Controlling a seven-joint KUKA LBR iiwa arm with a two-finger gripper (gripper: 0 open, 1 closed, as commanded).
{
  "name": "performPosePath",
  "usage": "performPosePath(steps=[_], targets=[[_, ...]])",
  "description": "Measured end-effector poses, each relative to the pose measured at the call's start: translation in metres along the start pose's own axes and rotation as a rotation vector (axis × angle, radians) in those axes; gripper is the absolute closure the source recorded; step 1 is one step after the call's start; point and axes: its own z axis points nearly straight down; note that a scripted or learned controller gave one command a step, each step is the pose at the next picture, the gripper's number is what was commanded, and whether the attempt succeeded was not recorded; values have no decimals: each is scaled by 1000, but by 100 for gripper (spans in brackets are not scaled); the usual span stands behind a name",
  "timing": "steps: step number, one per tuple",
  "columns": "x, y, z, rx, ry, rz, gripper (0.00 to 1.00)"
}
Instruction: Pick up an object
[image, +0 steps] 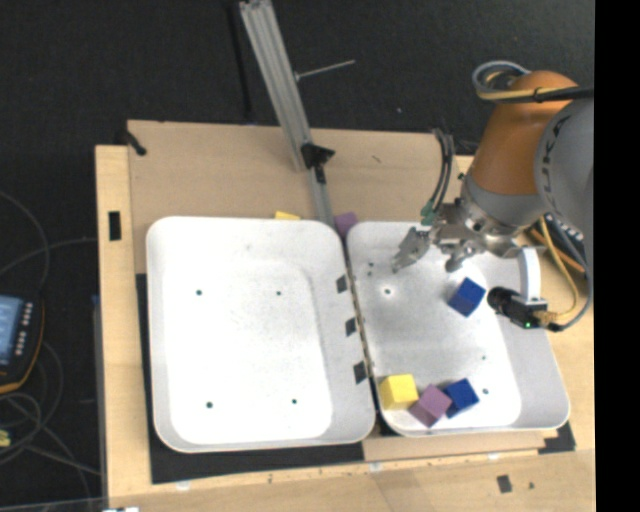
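In the right bin (505, 375), a blue cube (467, 297) lies near the upper right. At the bin's front edge a yellow cube (398, 389), a purple cube (432, 404) and a second blue cube (461, 395) sit close together. My gripper (433, 250) hangs over the upper part of the right bin, open, its two fingers spread with nothing between them. It is up and to the left of the first blue cube.
The left bin (245, 330) lies beside the right one. Behind the bins, a small yellow block (287, 215) and a purple block (346, 222) rest on the bench. A metal pole (285, 90) slants up from the back. Cables hang by the wrist at right.
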Motion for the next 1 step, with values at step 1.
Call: performPosePath(steps=[1], targets=[[-34,21,-44,-5,-4,1,0]])
